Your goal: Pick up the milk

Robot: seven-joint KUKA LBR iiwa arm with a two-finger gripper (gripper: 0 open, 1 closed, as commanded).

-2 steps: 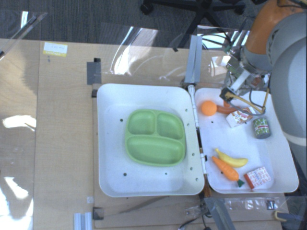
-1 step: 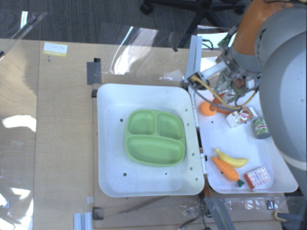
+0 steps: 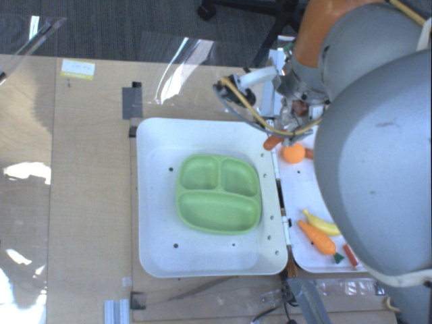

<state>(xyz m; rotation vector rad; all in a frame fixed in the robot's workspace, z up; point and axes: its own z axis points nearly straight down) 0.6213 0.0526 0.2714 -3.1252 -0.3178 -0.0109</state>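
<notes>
My gripper (image 3: 289, 121) hangs over the far left corner of the right bin (image 3: 305, 264), close to the wall shared by the two bins. Cables loop around it and the wrist covers it from above. The big grey arm hides most of the right bin. Just below the gripper lie an orange ball-shaped fruit (image 3: 293, 154) and a small red-orange piece (image 3: 271, 142).
A green divided plate (image 3: 219, 194) sits in the middle of the left bin (image 3: 145, 201). At the right bin's near end lie a banana (image 3: 321, 223), a carrot (image 3: 317, 238) and a small red item (image 3: 349, 256).
</notes>
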